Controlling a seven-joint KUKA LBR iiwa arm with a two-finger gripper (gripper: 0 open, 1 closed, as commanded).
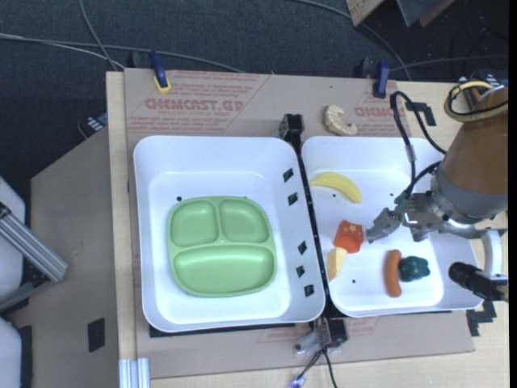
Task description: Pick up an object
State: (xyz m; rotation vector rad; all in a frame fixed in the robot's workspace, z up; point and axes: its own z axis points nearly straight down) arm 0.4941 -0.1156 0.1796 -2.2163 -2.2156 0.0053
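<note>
A dark carpeted floor (242,23) strung with loose cables surrounds a cardboard-topped counter (242,91), where two shallow white bins sit side by side. The left bin (149,217) carries a pale green divided tray (222,245) near its centre. The right bin (420,156) holds a scatter of toy food. Reaching in from three o'clock, the grey arm (477,168) with its orange band hangs over that bin's right half, its hand (386,226) lowered toward the middle of the bin; whether its fingers are apart or together cannot be told at this angle, and nothing is seen between them.

Among the pieces, a yellow banana (339,186) lies at the bin's eleven o'clock, well apart from the hand. A red sausage (393,273) sits at five o'clock, touching or just beside a dark green piece (415,268). A red block (349,237) lies just beside the hand at its nine o'clock, with a small yellow wedge (334,262) below it. A beige scrap (340,120) rests on the counter beyond the bin at twelve o'clock.

The red block looks the likeliest target: probably light, stiff and somewhat slick plastic, best pinched across its flat sides.
</note>
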